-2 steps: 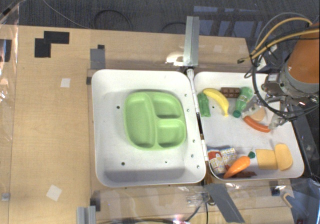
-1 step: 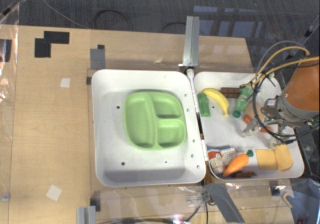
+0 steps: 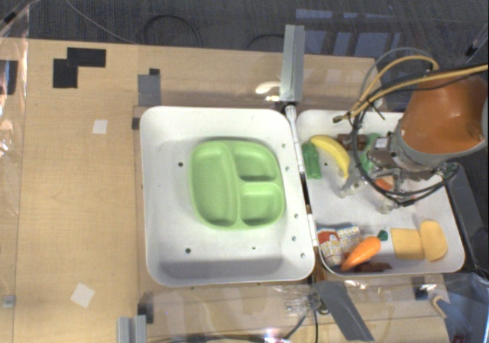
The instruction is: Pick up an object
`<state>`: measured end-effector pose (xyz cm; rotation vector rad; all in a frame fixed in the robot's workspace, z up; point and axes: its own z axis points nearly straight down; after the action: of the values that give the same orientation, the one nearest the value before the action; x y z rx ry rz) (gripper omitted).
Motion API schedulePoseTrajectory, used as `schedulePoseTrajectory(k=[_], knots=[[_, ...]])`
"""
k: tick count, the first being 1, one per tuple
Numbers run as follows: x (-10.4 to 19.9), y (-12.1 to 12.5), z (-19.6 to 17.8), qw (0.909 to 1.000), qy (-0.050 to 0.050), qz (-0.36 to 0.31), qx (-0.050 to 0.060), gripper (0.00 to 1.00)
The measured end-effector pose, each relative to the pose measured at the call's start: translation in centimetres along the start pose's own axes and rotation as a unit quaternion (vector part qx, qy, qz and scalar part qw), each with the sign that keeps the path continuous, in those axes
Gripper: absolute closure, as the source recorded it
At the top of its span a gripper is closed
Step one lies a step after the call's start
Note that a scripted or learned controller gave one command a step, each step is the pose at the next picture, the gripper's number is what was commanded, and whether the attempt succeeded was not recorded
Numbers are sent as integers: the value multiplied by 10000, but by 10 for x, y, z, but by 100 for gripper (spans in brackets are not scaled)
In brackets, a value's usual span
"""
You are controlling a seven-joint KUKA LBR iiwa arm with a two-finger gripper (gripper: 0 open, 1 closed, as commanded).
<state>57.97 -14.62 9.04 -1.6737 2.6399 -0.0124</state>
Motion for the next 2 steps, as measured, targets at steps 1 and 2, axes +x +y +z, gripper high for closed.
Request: schedulePoseTrajectory(k=[1, 2], knots=[[-80, -51, 2, 9999, 8, -146, -13, 0], [-82, -54, -12, 9999, -36, -132, 26, 100]])
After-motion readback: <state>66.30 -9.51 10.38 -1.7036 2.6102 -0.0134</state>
